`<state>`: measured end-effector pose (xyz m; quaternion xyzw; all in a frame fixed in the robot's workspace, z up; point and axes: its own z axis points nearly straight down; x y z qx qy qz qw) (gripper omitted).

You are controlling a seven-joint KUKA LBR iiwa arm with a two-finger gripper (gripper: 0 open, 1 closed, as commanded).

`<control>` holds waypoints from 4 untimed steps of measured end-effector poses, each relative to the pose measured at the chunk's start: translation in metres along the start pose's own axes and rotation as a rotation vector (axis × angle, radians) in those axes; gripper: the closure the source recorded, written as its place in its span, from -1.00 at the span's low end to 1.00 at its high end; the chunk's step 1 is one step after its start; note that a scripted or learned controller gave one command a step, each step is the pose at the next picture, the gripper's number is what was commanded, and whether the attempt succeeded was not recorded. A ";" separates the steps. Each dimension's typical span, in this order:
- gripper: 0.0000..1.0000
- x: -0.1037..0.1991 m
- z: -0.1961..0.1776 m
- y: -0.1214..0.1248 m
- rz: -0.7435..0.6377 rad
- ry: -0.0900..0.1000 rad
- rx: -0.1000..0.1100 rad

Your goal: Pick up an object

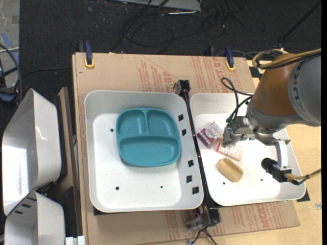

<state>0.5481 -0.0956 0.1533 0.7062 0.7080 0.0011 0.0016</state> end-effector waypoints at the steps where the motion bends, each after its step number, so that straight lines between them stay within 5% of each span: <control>1: 1.00 -0.009 -0.059 0.003 0.001 -0.001 -0.003; 2: 1.00 -0.009 -0.095 0.004 0.000 -0.001 -0.001; 4: 1.00 0.098 -0.087 0.016 -0.005 0.002 0.006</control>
